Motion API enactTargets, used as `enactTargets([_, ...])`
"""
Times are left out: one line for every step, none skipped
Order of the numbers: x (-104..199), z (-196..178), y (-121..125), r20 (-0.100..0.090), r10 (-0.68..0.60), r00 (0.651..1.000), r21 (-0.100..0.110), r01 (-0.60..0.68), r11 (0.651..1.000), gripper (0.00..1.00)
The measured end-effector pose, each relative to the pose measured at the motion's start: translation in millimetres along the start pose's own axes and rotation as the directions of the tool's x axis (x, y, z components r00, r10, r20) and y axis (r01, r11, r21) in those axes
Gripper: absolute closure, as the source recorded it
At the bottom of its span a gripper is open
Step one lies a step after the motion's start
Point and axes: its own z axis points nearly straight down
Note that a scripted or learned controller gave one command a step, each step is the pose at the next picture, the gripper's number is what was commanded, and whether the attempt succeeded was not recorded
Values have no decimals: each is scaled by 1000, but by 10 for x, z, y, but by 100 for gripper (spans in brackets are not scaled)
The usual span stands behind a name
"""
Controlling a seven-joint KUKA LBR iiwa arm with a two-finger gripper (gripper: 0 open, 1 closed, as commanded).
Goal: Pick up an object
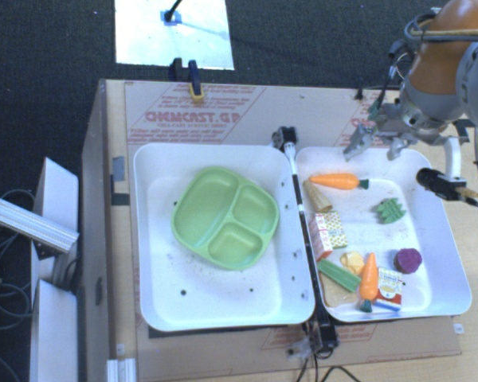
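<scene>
My gripper (376, 144) hangs open above the back edge of the right bin (450, 249), with nothing between its two fingers. Just below it in the bin lies an orange carrot (334, 181). Further objects in that bin: a green leafy piece (389, 210), a purple round piece (408, 259), a second carrot (369, 275) standing on end, a small printed box (329, 232), a tan cone (318, 196), a green stick (338, 275) and a red-and-white packet (389, 286).
The left bin (159, 293) holds a green divided plate (225, 217). A black divider bar (300, 213) runs between the bins. The grey arm with its orange band (454, 30) stands at the upper right. A black cylinder (438, 183) juts over the right bin's far side.
</scene>
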Motion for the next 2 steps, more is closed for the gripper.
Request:
enactTargets([-107,1204,-229,-1,4,1000,5,-4,1000,0])
enactTargets([150,1297,-204,4,3,1000,-2,-3,1000,0])
